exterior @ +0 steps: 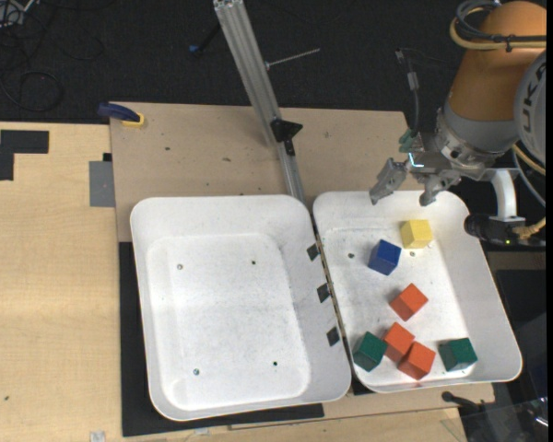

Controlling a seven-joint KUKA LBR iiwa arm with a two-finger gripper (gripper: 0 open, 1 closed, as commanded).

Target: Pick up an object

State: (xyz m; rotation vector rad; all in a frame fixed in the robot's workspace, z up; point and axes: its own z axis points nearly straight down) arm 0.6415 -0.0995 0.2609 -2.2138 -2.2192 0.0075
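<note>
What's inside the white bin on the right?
The right bin holds a yellow cube, a blue cube, three orange-red cubes and two green cubes. Anything beneath the clustered cubes is covered.

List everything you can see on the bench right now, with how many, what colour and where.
Bins: 2, white, side by side; left bin, right bin.
Yellow cube: 1, right bin, far end.
Blue cube: 1, right bin, beside the yellow one.
Orange-red cubes: 3, right bin; one mid-bin, two together at the near end.
Green cubes: 2, right bin, near end.
Aluminium rail: 1, silver, slanting behind the bins.
Clamp handle: 1, blue and yellow, bench's far left.
Arm: 1, grey and orange; jaws open above the right bin's far rim, holding nothing.
</note>
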